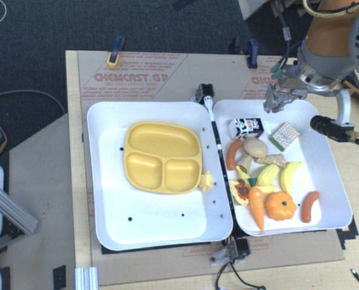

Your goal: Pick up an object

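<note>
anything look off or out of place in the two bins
One small thing: a pale yellow piece lies loose in the left bin, touching the right edge of the yellow divided plate, apart from the toy food heaped in the right bin. Nothing looks spilled or damaged. The gripper hangs over the right bin's far rim.

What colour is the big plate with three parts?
The plate is yellow, seen in the camera view, lying in the left bin.

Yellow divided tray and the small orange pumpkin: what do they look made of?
Yellow divided tray: likely moulded plastic, matte; uniform colour, soft rounded compartment edges, little glare. Small orange pumpkin: probably plastic or rubber toy food; even saturated colour, smooth ribbed surface. Hard or soft can't be told.
</note>
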You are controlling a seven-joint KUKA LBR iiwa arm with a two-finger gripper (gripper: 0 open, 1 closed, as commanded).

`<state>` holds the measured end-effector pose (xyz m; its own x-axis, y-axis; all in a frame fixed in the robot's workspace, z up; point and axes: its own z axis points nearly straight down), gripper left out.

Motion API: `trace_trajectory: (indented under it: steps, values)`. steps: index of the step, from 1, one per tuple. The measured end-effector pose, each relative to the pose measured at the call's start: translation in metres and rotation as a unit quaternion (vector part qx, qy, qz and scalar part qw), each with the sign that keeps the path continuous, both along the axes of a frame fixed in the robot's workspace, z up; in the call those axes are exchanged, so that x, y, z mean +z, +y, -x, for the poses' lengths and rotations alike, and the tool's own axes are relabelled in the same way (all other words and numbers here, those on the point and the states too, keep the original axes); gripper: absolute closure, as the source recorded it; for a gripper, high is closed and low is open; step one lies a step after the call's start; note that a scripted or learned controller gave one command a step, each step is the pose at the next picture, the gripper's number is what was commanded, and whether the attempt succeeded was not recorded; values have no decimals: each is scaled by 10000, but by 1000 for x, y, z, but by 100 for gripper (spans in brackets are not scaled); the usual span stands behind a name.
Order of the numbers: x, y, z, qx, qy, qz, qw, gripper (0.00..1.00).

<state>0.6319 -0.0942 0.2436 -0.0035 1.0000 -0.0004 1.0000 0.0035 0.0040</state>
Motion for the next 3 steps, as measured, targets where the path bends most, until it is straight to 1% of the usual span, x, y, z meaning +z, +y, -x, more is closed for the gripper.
trace_trajectory:
  steps: [1,2,3]
  values:
    - [1,50,-19,-3,1,3,10000,100]
    - [-15,98,-24,-5,28,-2,10000,100]
    - [-29,96,-34,-9,18,3,10000,100]
